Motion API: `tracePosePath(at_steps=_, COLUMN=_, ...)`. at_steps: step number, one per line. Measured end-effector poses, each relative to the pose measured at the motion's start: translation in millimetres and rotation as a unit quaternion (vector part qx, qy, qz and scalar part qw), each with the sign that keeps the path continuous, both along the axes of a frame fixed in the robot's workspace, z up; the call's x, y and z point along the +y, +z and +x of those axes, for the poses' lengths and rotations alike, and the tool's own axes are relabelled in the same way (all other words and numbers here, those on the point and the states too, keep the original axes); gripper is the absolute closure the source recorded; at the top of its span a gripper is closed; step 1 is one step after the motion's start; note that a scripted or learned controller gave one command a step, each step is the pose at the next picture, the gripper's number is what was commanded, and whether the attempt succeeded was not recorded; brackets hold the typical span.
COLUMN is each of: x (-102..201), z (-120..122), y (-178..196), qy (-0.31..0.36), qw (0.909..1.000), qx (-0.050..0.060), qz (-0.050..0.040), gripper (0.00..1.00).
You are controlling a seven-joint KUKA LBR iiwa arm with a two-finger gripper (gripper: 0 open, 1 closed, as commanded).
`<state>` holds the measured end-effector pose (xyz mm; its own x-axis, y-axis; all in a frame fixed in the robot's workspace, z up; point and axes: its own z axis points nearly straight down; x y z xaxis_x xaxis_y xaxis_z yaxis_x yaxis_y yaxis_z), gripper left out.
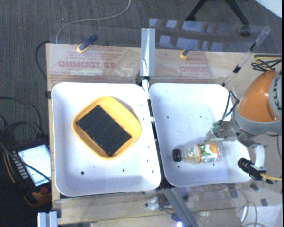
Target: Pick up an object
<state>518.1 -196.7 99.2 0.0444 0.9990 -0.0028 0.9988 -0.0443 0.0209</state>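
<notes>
A clear plastic bottle [199,153] with a black cap and an orange-and-green label lies on its side in the right bin [189,108], cap pointing left. My gripper [218,130] hangs at the bin's right side, just above the bottle's right end, under the arm's orange band. Whether it touches the bottle I cannot tell. A yellow dish [107,126] with a black ribbed insert sits in the middle of the left bin [66,174].
A raised rim runs between the two bins [152,126]. Behind them lies a clear sheet with two clamps [86,43]. A tablet and cables sit on the floor at the left [31,163].
</notes>
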Motion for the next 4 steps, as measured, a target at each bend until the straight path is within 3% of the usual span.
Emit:
tracePosePath(at_steps=1, x=0, z=0, y=0, qy=0.000, qw=1.0000, qx=0.000, qz=0.0001, gripper=0.00)
tracePosePath(at_steps=2, x=1, z=0, y=5, qy=0.001, qw=1.0000, qx=0.002, qz=0.0017, gripper=1.00)
tracePosePath(at_steps=3, x=39, z=69, y=108, qy=0.058, qw=0.9982, qx=0.012, qz=0.0008, gripper=1.00)
tracePosePath(at_steps=4, x=38, z=69, y=108, qy=0.058, qw=0.9983, qx=0.013, qz=0.0007, gripper=0.00)
